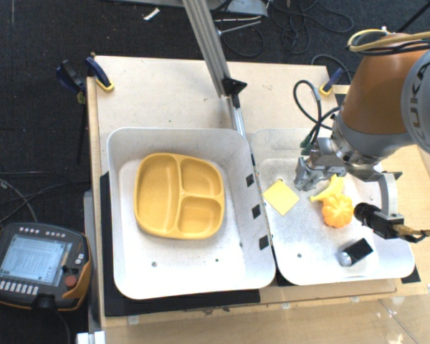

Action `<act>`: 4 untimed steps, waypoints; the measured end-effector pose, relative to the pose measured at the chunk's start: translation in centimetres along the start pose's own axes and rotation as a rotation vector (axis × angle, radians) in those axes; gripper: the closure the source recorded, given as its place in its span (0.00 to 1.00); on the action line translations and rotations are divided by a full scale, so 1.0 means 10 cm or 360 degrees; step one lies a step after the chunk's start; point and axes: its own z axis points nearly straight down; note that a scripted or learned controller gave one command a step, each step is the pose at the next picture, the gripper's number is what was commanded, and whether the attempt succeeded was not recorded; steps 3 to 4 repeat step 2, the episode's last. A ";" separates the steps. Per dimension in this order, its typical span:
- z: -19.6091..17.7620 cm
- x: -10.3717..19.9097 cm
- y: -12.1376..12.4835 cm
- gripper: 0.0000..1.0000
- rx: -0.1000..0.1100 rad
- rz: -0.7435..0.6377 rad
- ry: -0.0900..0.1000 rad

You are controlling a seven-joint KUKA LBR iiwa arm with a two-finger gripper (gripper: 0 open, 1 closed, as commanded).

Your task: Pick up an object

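Orange-banded grey arm (pixel 383 99) stooped low over the right bin (pixel 308 253), its pincer (pixel 312 176) down among the things there.

Nearest in that bin lies a small black-and-silver object (pixel 355 252). Behind it sits an orange-yellow lump (pixel 336 208), its upper end right against the pincer; whether they touch cannot be told. A flat yellow square (pixel 281 196) lies just left of the pincer, apart from it. The arm enters from the right with its wrist turned down, and its bulk covers the bin's far right part. Seen from above, the pincer is too crowded by the wrist to tell whether it is open, closed or gripping anything.
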 end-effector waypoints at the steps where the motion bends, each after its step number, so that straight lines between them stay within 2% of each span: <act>1: -0.02 0.62 0.08 1.00 -0.0002 -0.0002 0.0001; 2: -0.02 1.10 0.09 1.00 -0.0002 0.0000 0.0000; 4: -0.02 1.10 0.09 1.00 -0.0002 0.0000 0.0000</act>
